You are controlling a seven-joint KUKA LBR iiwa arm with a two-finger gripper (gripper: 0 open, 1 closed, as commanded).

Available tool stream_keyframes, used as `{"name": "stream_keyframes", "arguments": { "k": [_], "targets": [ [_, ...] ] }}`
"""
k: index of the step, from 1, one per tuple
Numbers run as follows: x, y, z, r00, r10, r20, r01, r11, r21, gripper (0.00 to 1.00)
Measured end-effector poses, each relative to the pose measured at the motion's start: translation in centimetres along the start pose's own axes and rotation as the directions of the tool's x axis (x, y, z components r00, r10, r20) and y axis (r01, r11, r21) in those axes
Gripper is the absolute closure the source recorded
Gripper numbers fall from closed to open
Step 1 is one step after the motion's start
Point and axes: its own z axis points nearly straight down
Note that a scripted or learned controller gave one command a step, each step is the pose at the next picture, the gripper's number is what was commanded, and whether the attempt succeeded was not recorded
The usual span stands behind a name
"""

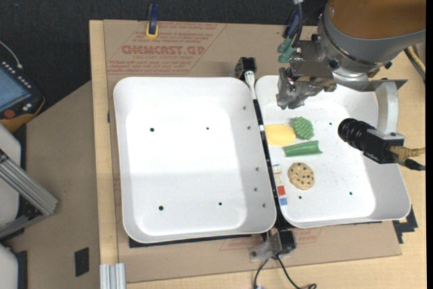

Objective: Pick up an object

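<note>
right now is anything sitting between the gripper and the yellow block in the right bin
Nothing visible does. The gripper hangs over the far left part of the right white bin, and the yellow block lies just nearer the camera on bare bin floor. The green ridged piece and flat green stick lie beside the block, not across that gap.

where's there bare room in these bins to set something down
The left bin offers broad bare floor. In the right bin, the near right corner is free. It's crowded by the divider: yellow block, green pieces, cookie, end effector above.
</note>
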Motion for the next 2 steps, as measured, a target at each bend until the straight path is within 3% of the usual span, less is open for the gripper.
{"name": "stream_keyframes", "arguments": {
  "k": [2],
  "targets": [
    [0.1,0.1,-2.0,1.000,-0.001,0.001,0.001,1.000,-0.005,1.00]
  ]
}}
